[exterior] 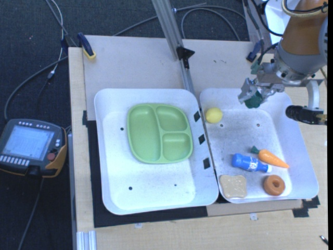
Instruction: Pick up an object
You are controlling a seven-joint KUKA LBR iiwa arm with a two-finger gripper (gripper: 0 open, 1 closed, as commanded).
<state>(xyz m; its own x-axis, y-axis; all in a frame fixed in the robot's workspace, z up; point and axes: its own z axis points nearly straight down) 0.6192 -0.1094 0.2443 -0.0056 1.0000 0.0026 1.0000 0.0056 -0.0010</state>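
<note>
My gripper (253, 97) hangs over the far part of the right bin (296, 139), raised off its floor. A small dark green object (254, 102) sits between the fingertips, and the fingers are shut on it. Lying in the right bin are a yellow ball (213, 114) at the far left, a blue bottle (250, 163), an orange carrot (272, 159), a brown donut (274, 185) and a slice of toast (233, 186) near the front.
The left bin (114, 155) holds a green divided plate (159, 132). A metal pole (171, 25) slants down to the divider between the bins. A teach pendant (31, 147) lies left of the bench, with cables behind it.
</note>
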